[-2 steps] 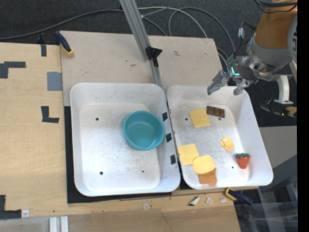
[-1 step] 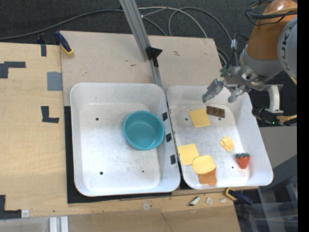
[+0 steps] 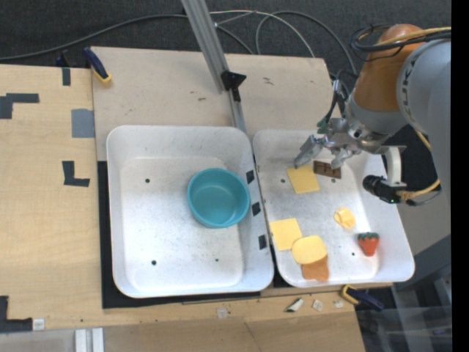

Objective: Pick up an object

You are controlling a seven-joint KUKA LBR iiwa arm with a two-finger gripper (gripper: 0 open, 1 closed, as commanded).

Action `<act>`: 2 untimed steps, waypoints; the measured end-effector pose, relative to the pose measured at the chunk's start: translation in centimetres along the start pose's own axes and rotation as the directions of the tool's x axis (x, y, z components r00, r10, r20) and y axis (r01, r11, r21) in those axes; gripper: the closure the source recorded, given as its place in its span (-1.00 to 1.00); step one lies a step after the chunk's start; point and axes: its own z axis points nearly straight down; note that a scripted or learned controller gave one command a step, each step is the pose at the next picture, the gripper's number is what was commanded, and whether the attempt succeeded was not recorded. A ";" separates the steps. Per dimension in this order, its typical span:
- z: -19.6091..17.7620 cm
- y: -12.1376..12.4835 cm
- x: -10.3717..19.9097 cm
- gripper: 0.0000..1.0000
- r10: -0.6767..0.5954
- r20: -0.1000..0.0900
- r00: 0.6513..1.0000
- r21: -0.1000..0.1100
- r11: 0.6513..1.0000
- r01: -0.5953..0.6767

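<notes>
My gripper [image 3: 322,158] hangs over the far part of the right bin [image 3: 392,270], its fingers spread open with nothing between them. Just under it lie a flat yellow square [image 3: 303,180] and a small brown block [image 3: 327,169]. Nearer the front of that bin sit a second yellow square [image 3: 285,233], a yellow-and-orange piece [image 3: 311,255], a small yellow lump [image 3: 344,218] and a red strawberry-like toy [image 3: 368,243]. In the left bin [image 3: 132,270] rests a teal bowl [image 3: 217,196].
A slanted metal pole [image 3: 209,42] runs down to the far gap between the bins. Cables [image 3: 278,20] trail across the bench behind them. The grey arm [image 3: 410,79] fills the upper right.
</notes>
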 end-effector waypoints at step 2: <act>3.6 -0.3 0.9 1.00 -0.001 0.000 1.000 -0.005 1.000 0.001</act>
